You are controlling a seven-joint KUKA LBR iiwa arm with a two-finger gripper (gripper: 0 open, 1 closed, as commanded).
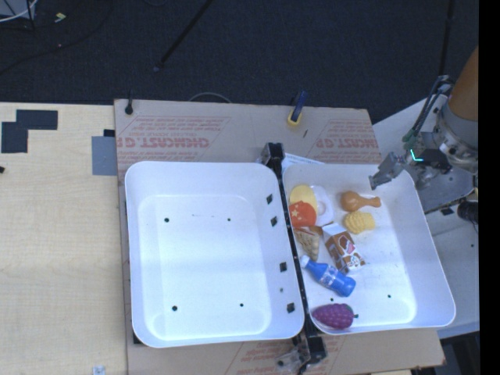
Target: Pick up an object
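The right bin [406, 287] holds several toy items. There is an orange drumstick [359, 201], a yellow ridged piece [359, 223], a yellow round piece [303, 196], a red tomato [303, 214], a tan wedge [310, 241], a small brown carton [344, 251], a blue bottle [330, 278] and purple grapes [334, 316]. My gripper [406, 176] hovers over the bin's far right corner, up and right of the drumstick. It is open, with nothing between its fingers [384, 172].
The left bin [148, 209] lies beside the right one, with a black divider strip [285, 241] between them. Both rest on a cardboard sheet [187, 135]. A blue and yellow clamp [296, 109] sits at the sheet's far edge.
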